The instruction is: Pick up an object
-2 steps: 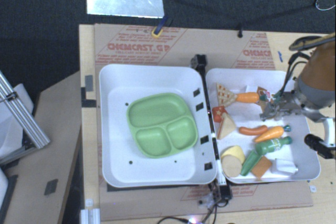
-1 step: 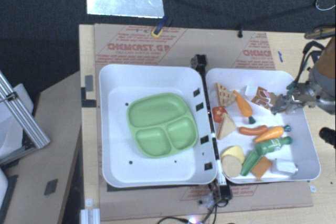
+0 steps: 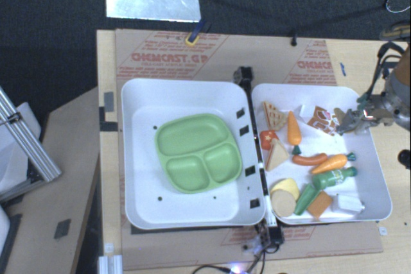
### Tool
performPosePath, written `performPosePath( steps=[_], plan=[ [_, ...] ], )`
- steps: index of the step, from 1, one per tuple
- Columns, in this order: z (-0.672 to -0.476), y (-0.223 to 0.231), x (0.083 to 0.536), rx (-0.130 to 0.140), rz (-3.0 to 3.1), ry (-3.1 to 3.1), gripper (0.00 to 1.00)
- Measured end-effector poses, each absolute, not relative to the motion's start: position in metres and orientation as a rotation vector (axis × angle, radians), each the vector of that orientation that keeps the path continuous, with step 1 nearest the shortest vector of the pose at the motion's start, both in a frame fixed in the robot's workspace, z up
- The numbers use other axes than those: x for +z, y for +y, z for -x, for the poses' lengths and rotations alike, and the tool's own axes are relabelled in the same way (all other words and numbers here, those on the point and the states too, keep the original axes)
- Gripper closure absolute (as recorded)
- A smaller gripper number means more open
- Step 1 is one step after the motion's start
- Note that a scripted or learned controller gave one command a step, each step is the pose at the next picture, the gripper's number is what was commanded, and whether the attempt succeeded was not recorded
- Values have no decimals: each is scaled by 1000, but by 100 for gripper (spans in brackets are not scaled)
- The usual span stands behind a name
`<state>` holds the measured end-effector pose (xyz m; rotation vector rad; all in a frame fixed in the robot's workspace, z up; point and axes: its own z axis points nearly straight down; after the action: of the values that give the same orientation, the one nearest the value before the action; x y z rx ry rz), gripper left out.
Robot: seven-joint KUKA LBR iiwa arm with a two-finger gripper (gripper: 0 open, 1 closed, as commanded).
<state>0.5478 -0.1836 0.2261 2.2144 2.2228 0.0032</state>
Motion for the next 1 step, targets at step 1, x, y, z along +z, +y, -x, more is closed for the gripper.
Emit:
performPosePath(
  steps=[1],
  plan=[
    [-565,-121,224,5,-2209,2233,100]
  ],
)
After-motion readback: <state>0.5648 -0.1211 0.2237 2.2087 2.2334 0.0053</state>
